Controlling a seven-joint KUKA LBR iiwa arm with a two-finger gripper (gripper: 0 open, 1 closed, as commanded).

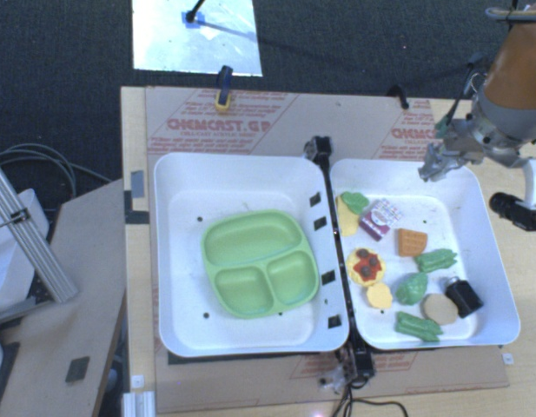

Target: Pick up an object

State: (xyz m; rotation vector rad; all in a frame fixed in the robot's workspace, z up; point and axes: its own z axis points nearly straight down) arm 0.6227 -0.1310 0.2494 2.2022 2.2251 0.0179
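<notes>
The right bin holds several toy foods: a green and yellow piece, a purple and white packet, an orange cracker, a small pizza, a yellow round, green leafy pieces, a tan cookie, a black cylinder and a green bean pod. My gripper hangs over the far right corner of that bin, above its rim, with nothing seen in it.
The left bin holds a green three-compartment tray. A black divider with clips runs between the bins. A yellow clamp sits at the board's far edge, and a shiny sheet lies beyond.
</notes>
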